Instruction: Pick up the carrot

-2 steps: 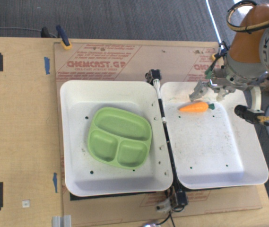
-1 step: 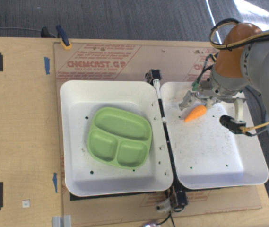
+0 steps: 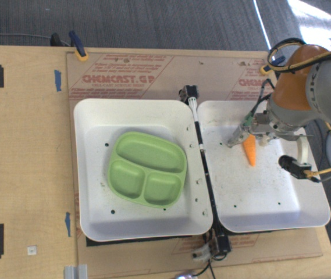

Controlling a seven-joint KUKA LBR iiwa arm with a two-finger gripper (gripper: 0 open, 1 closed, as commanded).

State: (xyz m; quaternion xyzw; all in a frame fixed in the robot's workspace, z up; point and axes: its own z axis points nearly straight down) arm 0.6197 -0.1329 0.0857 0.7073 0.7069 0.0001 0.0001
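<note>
Single fixed camera above bench (image 3: 25, 156), looking down at slant. Far enough to frame both white bins whole: right bin (image 3: 270, 214) directly beneath gripper (image 3: 252, 133), left bin (image 3: 89, 173) away on gripper's far side. Arm (image 3: 305, 86) enters from right edge. Floor strip beyond bench at top.

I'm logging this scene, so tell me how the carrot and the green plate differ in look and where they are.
The carrot is orange, small and tapered; the green plate is pale green, far larger, and split into three compartments. The carrot lies in the right bin, just below the gripper; the green plate sits in the left bin, away from the arm. Both rest on a white bin floor.
</note>
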